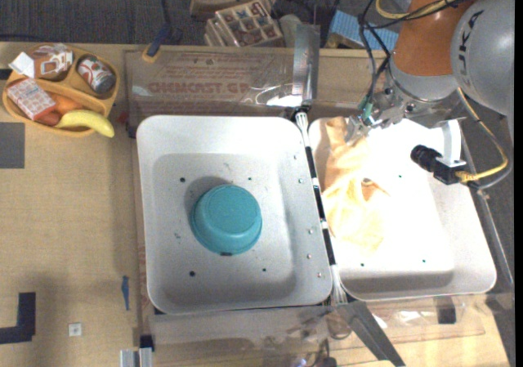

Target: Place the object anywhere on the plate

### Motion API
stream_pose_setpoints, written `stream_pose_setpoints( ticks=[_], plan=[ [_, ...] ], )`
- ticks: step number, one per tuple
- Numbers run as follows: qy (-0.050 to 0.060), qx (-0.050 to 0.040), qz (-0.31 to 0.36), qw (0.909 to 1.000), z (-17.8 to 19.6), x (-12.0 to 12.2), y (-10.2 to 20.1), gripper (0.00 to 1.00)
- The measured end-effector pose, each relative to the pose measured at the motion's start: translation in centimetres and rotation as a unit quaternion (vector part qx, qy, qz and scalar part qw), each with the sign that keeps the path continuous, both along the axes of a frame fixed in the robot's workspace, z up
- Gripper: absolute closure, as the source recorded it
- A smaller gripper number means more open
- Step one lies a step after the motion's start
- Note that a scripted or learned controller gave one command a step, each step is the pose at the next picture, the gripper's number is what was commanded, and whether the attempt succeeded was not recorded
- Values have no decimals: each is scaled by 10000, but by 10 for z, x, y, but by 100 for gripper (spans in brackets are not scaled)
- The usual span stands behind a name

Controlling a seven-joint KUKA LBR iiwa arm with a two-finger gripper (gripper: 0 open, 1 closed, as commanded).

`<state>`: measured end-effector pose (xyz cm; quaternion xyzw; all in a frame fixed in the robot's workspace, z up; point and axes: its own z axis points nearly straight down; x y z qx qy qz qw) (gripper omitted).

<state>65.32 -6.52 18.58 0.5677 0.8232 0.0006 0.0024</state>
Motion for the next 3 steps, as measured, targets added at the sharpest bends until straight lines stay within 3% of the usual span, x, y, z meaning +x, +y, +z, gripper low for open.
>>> stream_pose_setpoints(
  ticks=[1,2,3],
  plan=[
    [3,2,-2,10000,40,1,-1,100],
    [16,2,1989,9800,31,1,50,100],
    [-9,-12,3888,9213,44,0,97,100]
  ],
)
